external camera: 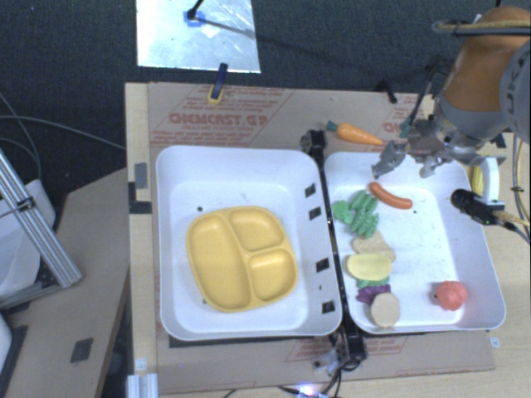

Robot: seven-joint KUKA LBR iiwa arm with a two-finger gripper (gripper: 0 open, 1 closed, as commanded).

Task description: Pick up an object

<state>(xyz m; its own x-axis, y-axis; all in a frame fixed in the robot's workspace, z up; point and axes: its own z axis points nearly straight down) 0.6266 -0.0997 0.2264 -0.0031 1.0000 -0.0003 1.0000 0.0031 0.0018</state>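
The right bin holds several toy foods: a red-orange sausage, a green leafy piece, a beige piece, a yellow slice, purple grapes, a round tan slice and a pink-red fruit. My gripper hangs over the bin's far edge, just above and behind the sausage. It is open, its two fingers spread apart with nothing between them.
A yellow three-compartment plate lies in the left bin. An orange carrot rests on the cardboard just beyond the right bin. A metal frame stands at the far left.
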